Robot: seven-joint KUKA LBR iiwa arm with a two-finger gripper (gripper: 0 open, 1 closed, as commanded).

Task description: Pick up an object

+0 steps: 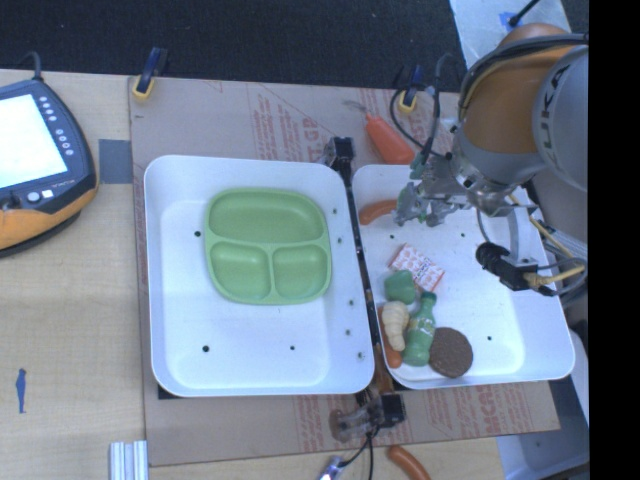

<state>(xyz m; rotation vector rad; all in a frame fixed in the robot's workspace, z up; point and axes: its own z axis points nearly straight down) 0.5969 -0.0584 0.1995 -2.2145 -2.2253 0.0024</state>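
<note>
A wooden table (70, 308) is seen from above at a slant. At its left edge lies a tablet (35, 153) with a bright screen and an orange case. A cardboard sheet (250, 118) covers the middle of the table, held at its far edge by two yellow clamps.

On the sheet sit two shallow white bins, side by side and touching. The left bin (180, 338) holds a green plate (268, 245) with three compartments, lying flat toward the bin's far side.

The right bin (500, 338) holds several small items. An orange sausage (377, 211) lies near its far left corner. Along its left wall, toward the near edge, sit a pink packet (416, 265), a green lump (400, 287), a cream piece (396, 321), a green bottle (421, 330) and a brown disc (451, 352), clustered close together.

The grey and orange arm (520, 98) reaches in from the right. Its hand (430, 204) hangs over the far part of the right bin, just right of the sausage; whether it is spread or pressed together cannot be told.

An orange carrot (388, 140) lies on the sheet beyond the right bin.
</note>
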